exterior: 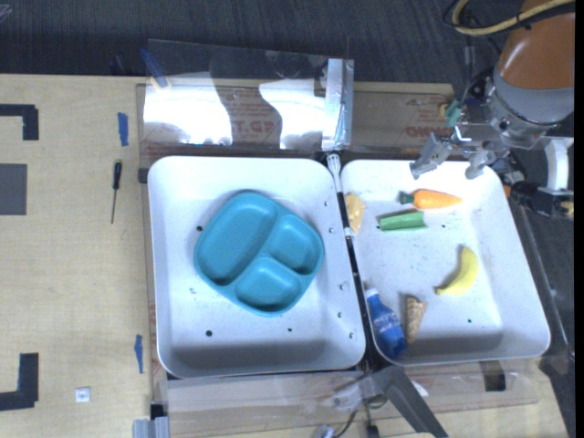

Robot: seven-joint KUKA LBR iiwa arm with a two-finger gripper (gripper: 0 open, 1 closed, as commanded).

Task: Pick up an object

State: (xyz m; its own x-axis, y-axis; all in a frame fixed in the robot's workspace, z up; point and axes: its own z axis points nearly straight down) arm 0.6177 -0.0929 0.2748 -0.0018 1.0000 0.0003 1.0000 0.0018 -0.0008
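My gripper (452, 164) hangs over the far edge of the right bin (511, 327), its two fingers spread apart with nothing between them. Just below it lie an orange carrot (435, 199) and a green pepper-like piece (401, 220). A yellow banana (461, 273) rests toward the bin's right side. A small yellow item (353, 211) sits against the left wall. Near the front-left corner lie a blue bottle (384, 322) and a tan cone (415, 315).
The left bin (173, 327) holds a blue divided plate (259, 251). A clear plastic sheet and cardboard (246, 108) stand behind the bins. A screwdriver (115, 190) lies on the wooden bench at the left. Cables loop behind the arm at the top right.
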